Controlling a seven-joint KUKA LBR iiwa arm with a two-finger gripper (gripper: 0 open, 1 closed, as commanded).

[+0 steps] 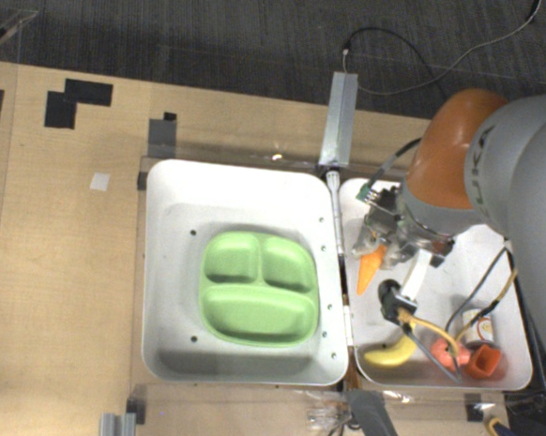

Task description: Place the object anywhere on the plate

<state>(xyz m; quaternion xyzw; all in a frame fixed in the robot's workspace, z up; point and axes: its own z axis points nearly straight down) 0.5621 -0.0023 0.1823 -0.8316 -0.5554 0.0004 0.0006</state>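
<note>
While upright, the carrot (370, 270) points down beneath the end effector (384, 242).

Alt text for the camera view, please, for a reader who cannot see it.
The grey arm's gripper hangs over the right bin at an orange carrot, beside a banana. A green divided plate sits in the left bin.

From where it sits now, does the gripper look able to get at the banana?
Probably yes. The gripper hangs over the right bin near the carrot; the banana lies in that same bin's near corner, top uncovered, though a yellow cable passes close by.
</note>
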